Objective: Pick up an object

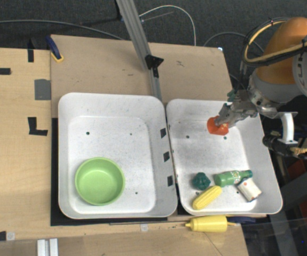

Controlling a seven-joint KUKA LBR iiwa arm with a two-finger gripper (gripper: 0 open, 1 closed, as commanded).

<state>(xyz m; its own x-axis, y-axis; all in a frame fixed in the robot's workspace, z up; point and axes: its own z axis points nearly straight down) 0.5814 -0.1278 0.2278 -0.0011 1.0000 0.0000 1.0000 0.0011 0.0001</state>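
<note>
My gripper [223,119] hangs over the upper right part of the right bin [185,111], its fingers pointing down-left. A small red-orange object [217,127] lies directly under the fingertips, partly covered by them. Whether the fingers touch or enclose it I cannot make out. Along the bin's front lie a dark green lump [200,181], a green bottle [231,177], a yellow corn cob [207,197] and a small white block [249,189].
The left bin [110,103] holds a light green bowl [99,181] in its front left corner. A yellow object [208,224] lies on the bench just in front of the right bin. A grey pole [137,28] slants across the back above the bins' divide.
</note>
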